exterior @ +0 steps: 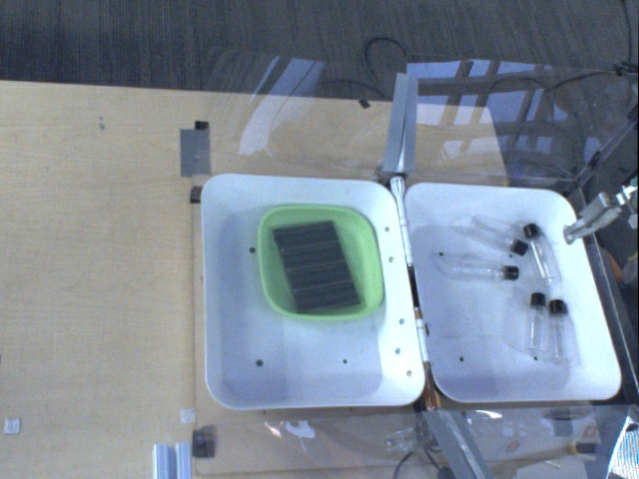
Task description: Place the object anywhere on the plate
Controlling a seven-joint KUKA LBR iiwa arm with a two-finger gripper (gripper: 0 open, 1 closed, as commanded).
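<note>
Bench (100,267): pale wood, carrying both white bins.
Left bin (225,367): I see a green plate (371,267) with a dark ridged block (317,266) lying on it.
Right bin (589,367): clear vials (544,327) with black caps, scattered.
Gripper (599,218): at the right bin's far edge; I cannot tell how the jaws stand.

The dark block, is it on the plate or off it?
On. The dark block lies flat inside the green plate in the left bin, the plate's rim showing around it.

No readable text, labels, numbers or signs anywhere.
</note>
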